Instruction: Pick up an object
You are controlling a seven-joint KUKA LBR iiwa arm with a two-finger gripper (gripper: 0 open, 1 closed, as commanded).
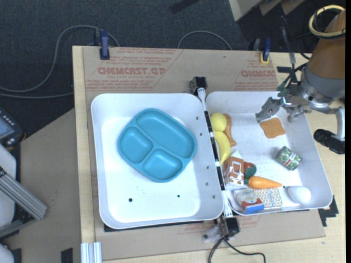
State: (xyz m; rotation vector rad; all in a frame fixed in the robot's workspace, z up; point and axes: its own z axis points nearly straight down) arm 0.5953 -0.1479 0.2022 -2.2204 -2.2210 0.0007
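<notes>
My gripper (281, 113) hangs over the back of the right bin (318, 163), its fingers spread open with nothing between them. Just below it an orange-brown flat slice (272, 128) lies on the bin floor. Along the bin's left wall lie a yellow banana (221, 142) and a yellow lemon (218, 121). A small green can (288, 158) rests on its side toward the right. Near the front sit a carrot (265, 183), a white egg (299, 193), a red-and-white carton (236, 171) and a small printed box (256, 201).
The left bin (109, 196) bears a blue divided plate (157, 144). The grey arm with its orange band (329, 53) comes in from the upper right. A black clamp (198, 84) sits where the bins meet at the back. Cables run across the dark floor behind the bench.
</notes>
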